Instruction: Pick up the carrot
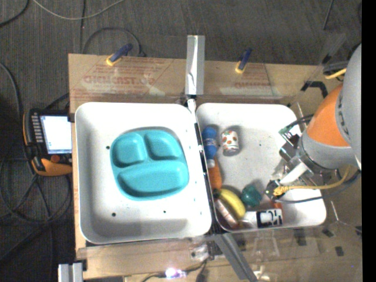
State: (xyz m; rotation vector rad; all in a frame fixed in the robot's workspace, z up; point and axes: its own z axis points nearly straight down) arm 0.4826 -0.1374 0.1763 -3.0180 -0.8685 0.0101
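Carrot (215, 175) lies in the right bin (258, 113), pressed against its left wall, between the blue bottle (209, 140) above and the banana (231, 202) below. Small cup (230, 141) sits just beside the bottle; teal object (251, 195) near the banana. Left bin (88, 157) carries a teal divided tray (151, 162).

Arm (329, 128) enters from the right, wrist over the right bin's right side. Gripper (275, 188) hangs low near the bin's lower right corner, close to the teal object and a black-and-white box (269, 218), well apart from the carrot. Fingers: cannot tell whether open or closed; nothing seen between them.

Judgement: carrot untouched. Its spot against the wall, hemmed by neighbours, leaves little room for a grasp; fingers likely need to straddle it across its width.
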